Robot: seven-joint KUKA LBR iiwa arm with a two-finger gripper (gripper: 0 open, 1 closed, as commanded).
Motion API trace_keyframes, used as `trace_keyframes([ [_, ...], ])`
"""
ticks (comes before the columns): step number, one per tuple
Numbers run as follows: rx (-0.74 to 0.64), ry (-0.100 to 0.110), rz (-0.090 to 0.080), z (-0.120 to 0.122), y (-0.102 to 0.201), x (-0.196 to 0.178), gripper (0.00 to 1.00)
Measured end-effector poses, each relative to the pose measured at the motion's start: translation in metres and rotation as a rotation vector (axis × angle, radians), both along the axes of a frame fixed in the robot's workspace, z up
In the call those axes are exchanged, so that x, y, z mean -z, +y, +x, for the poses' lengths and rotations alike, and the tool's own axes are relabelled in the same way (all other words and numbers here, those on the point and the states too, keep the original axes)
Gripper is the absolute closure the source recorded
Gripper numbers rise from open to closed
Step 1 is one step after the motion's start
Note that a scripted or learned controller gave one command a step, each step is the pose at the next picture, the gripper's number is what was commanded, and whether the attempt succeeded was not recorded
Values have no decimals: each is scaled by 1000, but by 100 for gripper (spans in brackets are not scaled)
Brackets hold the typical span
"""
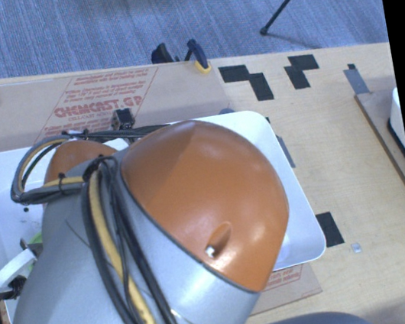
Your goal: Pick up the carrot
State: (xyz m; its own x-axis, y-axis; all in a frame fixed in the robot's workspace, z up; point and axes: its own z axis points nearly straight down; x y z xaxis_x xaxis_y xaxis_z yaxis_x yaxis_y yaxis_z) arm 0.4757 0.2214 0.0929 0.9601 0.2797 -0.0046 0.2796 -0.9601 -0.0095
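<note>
Arm (191, 229) hangs over the left white bin (287, 181) and blocks nearly all of it, cables (107, 213) draped across. Can't tell where the carrot lies or how its long axis runs. Fingers hidden under the arm, so can't tell their state or the carrot's bearing from them.

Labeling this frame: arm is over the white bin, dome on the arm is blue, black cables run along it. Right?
Not quite: the dome on the arm is orange, not blue, as the camera view shows. The rest holds: the arm is over the white bin, and black cables run along it.
</note>
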Motion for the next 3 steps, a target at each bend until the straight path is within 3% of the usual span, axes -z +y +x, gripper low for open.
trace_keyframes([
  [1,-14,-24,1,7,2,-14,100],
  [2,-75,2,-2,0,-118,-85,100],
  [3,-82,9,0,-2,-114,-83,0],
])
